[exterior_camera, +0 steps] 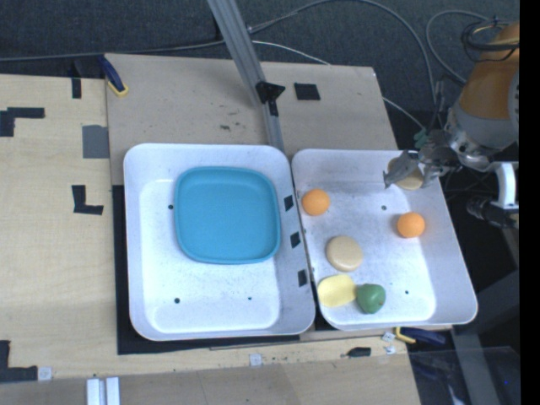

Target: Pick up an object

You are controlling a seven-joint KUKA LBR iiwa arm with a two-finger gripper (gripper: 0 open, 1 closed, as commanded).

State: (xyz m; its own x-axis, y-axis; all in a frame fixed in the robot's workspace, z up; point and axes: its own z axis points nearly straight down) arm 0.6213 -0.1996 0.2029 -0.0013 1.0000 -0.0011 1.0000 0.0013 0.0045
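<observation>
Two shallow white bins sit side by side on the tabletop (51,226). The left bin (148,310) holds a blue square plate (226,213) lying flat toward its upper half. The right bin (447,302) holds five loose pieces: an orange ball (315,202) close to its left wall, a second orange ball (410,224) toward the right side, a beige round piece (344,252) near the middle, and at the lower edge a yellow piece (336,291) touching a green piece (370,298) just to its right. The arm (489,99) comes in from the right with its orange band showing, and part of it is cut off by the frame edge. The tool (407,175) hangs over the upper right corner of the right bin, and a small tan object (411,180) shows right at its tip — the tool's dark parts overlap it, so whether it is clamped between them or merely lies beneath cannot be made out, nor whether the tool is apart or together. The nearest clear object, the second orange ball, lies just below the tool and apart from it; the other pieces lie further off to the lower left.
</observation>
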